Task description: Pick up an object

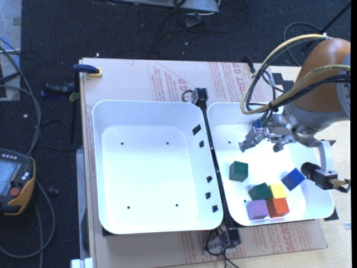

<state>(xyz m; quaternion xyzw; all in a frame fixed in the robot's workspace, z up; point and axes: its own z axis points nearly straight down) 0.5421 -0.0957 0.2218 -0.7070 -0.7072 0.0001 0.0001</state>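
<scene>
The right bin [223, 116] holds several small blocks. A dark green cube [239, 171] sits alone near its middle. Toward the front lie another green block [259, 191], a yellow one [278, 191], a purple one [257, 209] and an orange one [278, 206], packed together. A blue block [293, 178] lies further right. My gripper [262, 141] hangs over the back half of the right bin, above and behind the lone green cube, with its fingers spread apart and nothing between them.
The left bin [100, 149] stands beside the right one, divided from it by a black strip with clips [211, 166]. A black fitting [318, 175] juts over the right bin's right side. Cables and a pendant [14, 180] lie off the bench.
</scene>
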